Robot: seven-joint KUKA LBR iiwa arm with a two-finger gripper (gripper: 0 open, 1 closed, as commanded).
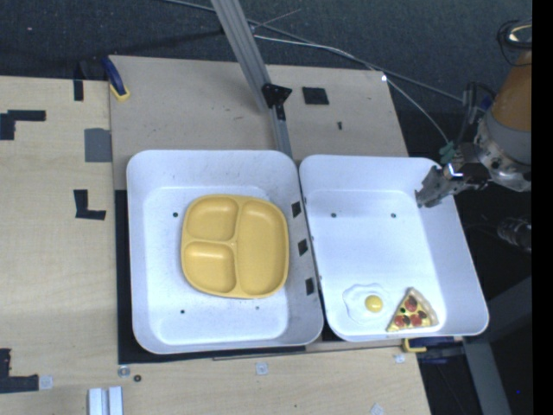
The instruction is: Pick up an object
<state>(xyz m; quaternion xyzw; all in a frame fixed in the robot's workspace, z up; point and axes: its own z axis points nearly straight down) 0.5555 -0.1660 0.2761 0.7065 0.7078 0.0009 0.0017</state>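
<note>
The pizza slice toy (413, 310) sat in the lower right corner of the right bin (449, 232), just beside a fried egg toy (366, 302). Both looked light, stiff and pretty flat, so I'd guess pinching the slice across its narrow sides was the best bet; the egg seemed too thin and slick. The yellow divided plate (235, 245) filled the left bin (147, 232). The gripper (430, 192) hovered at the right bin's upper right rim, holding nothing.

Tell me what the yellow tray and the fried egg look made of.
The yellow tray looks like moulded plastic, matte, with three smooth rounded compartments. The fried egg seems a toy, likely plastic or rubber, judging by its flat white and uniform yolk; too small to be sure.
</note>
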